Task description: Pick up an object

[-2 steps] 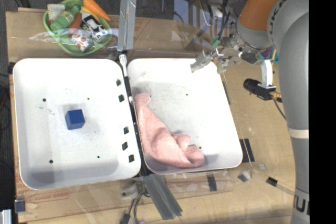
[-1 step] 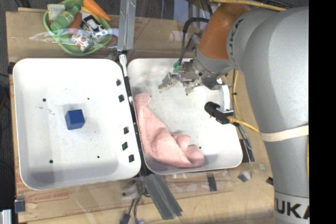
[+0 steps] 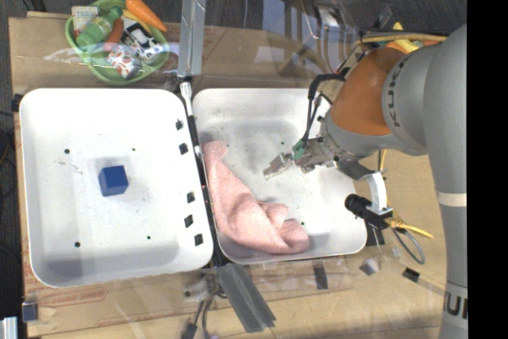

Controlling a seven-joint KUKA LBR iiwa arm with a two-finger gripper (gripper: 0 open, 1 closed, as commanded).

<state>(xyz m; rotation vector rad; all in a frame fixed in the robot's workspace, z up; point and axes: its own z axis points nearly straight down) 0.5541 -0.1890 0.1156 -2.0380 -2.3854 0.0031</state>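
Nearest, pink cloth lies crumpled along the left wall and front of the right bin, bunched thickest at its front right end. Gripper hangs just above bare bin floor, right of the cloth's upper part, near but not touching. Fingers look slightly apart, nothing between them. Left bin: one blue cube, well apart from the arm. Likely target is the cloth. Judgement: shift left over a raised fold, descend until the fingertips straddle the fabric, then close; pinching a flat edge risks slipping off. Farther back, green bowl holds toy food, an orange carrot among them. Packet labels there too small to read.
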